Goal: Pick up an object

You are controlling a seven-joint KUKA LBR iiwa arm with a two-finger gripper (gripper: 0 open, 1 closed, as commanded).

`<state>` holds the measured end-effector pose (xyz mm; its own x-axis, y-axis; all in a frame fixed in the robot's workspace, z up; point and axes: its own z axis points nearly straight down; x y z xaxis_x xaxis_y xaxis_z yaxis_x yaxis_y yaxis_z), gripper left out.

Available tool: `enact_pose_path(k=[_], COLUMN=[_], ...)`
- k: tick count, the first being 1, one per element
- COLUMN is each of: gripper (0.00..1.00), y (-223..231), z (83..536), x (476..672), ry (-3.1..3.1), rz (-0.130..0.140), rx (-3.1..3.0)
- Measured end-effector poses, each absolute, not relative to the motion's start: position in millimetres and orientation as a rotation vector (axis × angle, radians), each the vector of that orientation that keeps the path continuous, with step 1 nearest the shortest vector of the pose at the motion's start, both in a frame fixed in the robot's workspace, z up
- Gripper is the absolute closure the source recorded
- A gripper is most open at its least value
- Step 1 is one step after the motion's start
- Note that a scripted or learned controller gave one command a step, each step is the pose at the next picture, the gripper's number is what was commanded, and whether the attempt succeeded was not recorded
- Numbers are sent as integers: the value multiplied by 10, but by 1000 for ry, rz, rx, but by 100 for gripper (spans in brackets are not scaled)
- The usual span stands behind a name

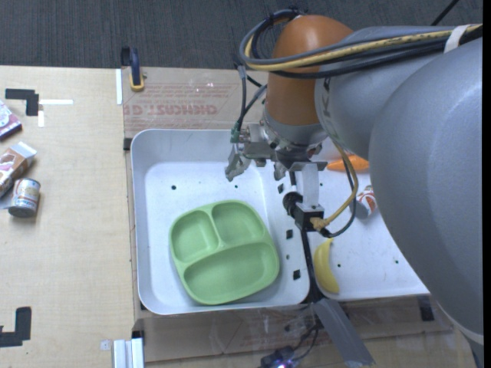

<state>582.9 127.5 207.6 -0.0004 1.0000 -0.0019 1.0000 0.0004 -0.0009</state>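
A light green divided plate (222,251) lies flat in the left bin (153,205), toward its front. My gripper (256,172) hangs over the back of that bin, just behind the plate's far edge, near the wall between the two bins. Its fingers (232,169) stand apart and open, with nothing between them. In the right bin, a yellow banana (326,268) lies beside the dividing wall. An orange carrot-like item (349,163) and a small red and white object (367,202) sit partly hidden by the arm.
The big grey arm covers most of the right bin (383,274). On the wooden bench to the left stand a small can (24,198) and some snack packets (11,163). A cardboard sheet (184,102) lies behind the left bin.
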Motion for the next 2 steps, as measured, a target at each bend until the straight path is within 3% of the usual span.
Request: enact_pose_path(k=[1,2], gripper=[0,100], y=[1243,1236], z=[2081,2173], x=[5720,5722], ry=[2220,2221], rz=[-4,-7], rx=[2223,2221])
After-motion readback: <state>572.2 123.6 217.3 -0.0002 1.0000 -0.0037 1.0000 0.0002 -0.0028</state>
